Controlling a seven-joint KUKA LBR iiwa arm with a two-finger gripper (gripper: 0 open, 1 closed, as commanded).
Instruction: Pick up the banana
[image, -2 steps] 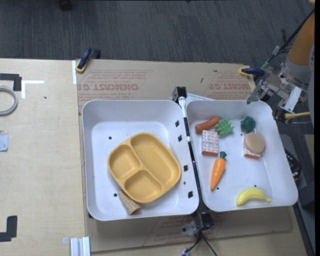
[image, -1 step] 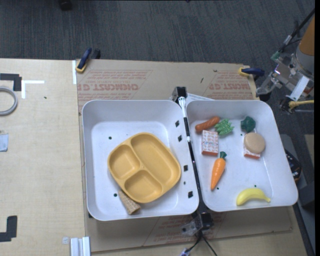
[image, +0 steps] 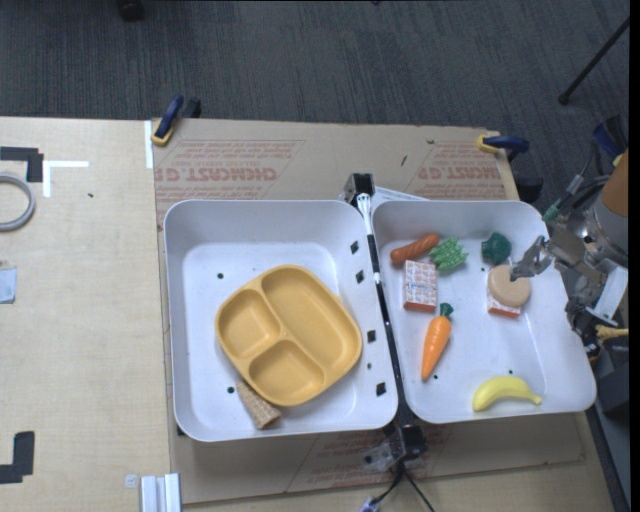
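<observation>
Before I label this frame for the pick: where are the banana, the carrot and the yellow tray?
banana (image: 506, 393), camera view, mid-body.
carrot (image: 434, 347), camera view, orange body.
yellow tray (image: 288, 334), camera view, centre divider.

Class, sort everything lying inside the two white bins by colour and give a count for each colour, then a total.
Yellow: 2, the banana and divided plate
Orange: 2, the carrot and sausage
Green: 2, the leafy piece and dark green piece
Brown or tan: 2, the bread slice and sandwich
Red and white: 1, the small carton
Total: 9

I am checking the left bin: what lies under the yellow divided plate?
A brown slice of toast sticks out from under the yellow divided plate at its near edge. How far it reaches underneath is covered.
</observation>
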